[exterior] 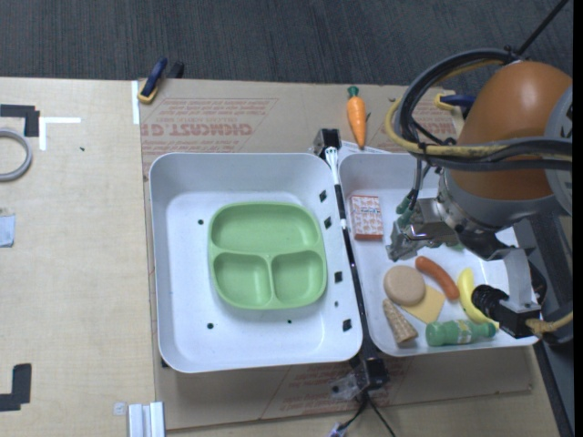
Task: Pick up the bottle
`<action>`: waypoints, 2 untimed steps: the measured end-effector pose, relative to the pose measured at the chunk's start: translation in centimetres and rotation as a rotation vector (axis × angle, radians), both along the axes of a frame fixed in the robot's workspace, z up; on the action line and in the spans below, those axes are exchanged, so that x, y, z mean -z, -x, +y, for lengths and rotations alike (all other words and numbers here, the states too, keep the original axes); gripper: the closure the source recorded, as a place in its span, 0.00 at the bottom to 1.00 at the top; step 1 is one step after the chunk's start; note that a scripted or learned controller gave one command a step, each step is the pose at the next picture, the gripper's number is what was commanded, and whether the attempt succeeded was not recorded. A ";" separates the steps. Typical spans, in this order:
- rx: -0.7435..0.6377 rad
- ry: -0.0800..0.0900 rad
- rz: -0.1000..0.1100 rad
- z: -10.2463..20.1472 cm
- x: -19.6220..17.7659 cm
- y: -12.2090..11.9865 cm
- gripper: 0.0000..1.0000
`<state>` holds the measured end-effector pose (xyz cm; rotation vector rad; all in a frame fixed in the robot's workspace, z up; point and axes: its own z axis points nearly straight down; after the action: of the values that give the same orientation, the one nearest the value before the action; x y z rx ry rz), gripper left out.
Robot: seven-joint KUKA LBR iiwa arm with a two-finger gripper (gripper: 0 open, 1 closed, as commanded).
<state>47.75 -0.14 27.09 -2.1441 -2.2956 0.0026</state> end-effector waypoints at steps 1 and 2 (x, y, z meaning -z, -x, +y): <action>-0.340 0.000 0.000 3.3 -0.5 0.0 1.00; -0.064 0.000 0.002 4.4 0.9 0.0 1.00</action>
<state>47.71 4.30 26.24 -2.0687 -2.3622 0.0042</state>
